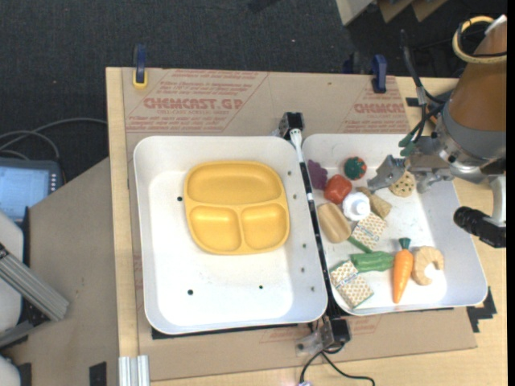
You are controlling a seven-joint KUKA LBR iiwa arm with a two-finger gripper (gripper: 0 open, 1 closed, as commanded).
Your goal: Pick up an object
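Gripper (396,170) hovers over right bin (463,292), upper area; finger spread unclear, no item seen held. Cookie (402,185) just beside at 5 o'clock; strawberry (354,167) at 9 o'clock.

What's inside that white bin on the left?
The left bin holds one yellow divided plate, with three compartments that look bare. A few dark dots mark the bin floor. Whatever lies under the plate is covered.
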